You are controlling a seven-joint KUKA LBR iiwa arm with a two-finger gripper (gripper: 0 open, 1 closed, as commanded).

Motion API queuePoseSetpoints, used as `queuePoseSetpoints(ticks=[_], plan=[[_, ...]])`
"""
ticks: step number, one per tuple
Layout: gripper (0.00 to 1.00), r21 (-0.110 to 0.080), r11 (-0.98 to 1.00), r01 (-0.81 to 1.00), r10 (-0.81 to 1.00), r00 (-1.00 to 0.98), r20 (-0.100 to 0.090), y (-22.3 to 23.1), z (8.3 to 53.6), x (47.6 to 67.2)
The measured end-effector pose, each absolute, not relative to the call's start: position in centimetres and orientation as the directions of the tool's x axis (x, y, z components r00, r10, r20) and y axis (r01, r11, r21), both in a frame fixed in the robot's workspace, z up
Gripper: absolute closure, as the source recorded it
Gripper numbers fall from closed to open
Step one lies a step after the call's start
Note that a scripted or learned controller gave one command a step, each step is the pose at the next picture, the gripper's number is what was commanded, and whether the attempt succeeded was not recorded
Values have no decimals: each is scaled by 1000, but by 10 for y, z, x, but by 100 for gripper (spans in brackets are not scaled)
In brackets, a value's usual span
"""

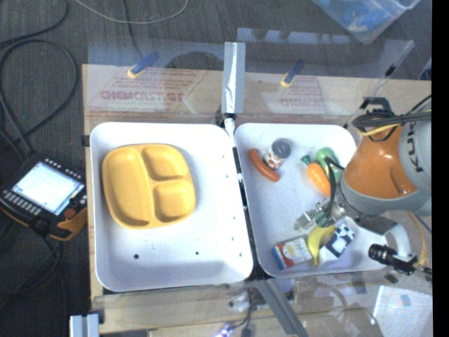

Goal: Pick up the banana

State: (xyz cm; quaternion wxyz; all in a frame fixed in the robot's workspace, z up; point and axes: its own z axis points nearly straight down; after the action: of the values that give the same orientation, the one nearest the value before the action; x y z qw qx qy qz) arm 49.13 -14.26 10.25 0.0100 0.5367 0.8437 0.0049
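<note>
Banana (319,241) just below gripper (317,216)

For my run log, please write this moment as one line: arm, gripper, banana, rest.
arm: over right bin | gripper: low beside banana, finger state unclear | banana: lying in bin, not lifted | left bin: yellow tray

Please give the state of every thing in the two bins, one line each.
banana: lying in right bin, against carton
juice carton: lying flat
hot dog: lying flat
small bottle: lying on side
carrot: lying flat
yellow tray: flat, right way up, left bin
</note>
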Motion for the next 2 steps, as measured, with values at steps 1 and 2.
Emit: queuePoseSetpoints(ticks=[1, 2], plan=[[0, 19, 424, 906, 906, -424, -12, -143, 102, 491], [0, 13, 245, 969, 970, -245, -9, -119, 91, 585]])
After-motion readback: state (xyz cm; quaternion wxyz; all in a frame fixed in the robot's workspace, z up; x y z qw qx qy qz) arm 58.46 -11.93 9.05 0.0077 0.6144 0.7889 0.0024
